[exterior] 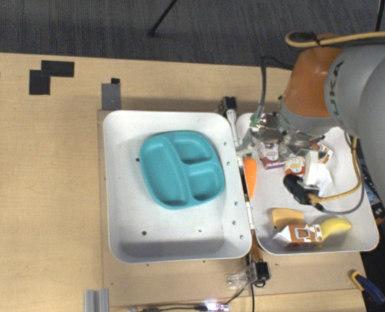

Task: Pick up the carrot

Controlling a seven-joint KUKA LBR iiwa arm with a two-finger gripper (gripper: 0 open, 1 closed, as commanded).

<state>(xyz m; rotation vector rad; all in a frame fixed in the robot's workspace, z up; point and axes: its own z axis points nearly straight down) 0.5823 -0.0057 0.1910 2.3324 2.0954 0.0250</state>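
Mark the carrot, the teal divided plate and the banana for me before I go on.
orange carrot (pixel 249 174), camera view, middle of its body by the right bin's left wall.
teal divided plastic plate (pixel 179 168), camera view, ridge between compartments.
yellow banana (pixel 334 226), camera view, middle of its curved body.

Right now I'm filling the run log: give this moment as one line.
arm: over right bin | pincer: above carrot's top end | carrot: lying by bin's left wall, not lifted | left bin: teal plate
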